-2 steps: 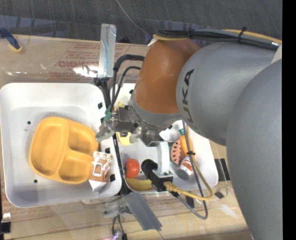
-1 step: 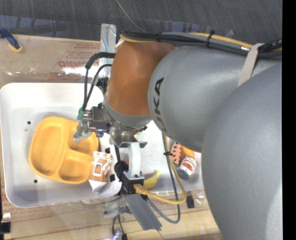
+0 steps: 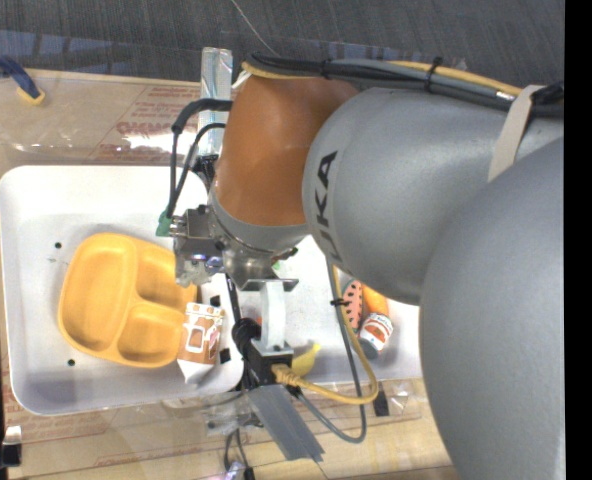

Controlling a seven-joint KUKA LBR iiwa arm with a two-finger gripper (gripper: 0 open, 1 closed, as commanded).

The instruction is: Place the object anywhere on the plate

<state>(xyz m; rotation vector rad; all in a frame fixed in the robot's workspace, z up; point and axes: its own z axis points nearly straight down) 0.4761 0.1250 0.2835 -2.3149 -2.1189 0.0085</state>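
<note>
White bin (image 3: 36, 218) holds yellow plate (image 3: 121, 303); small carton (image 3: 202, 333) stands upright at its right rim.

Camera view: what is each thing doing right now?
Yellow plastic divided plate: lying flat in the left white bin.
Small white and orange box: at the plate's right edge, below the gripper.
Orange and white object: lying in the right bin, partly hidden by the arm.
Grey arm with orange band: reaching over the bins.
</note>
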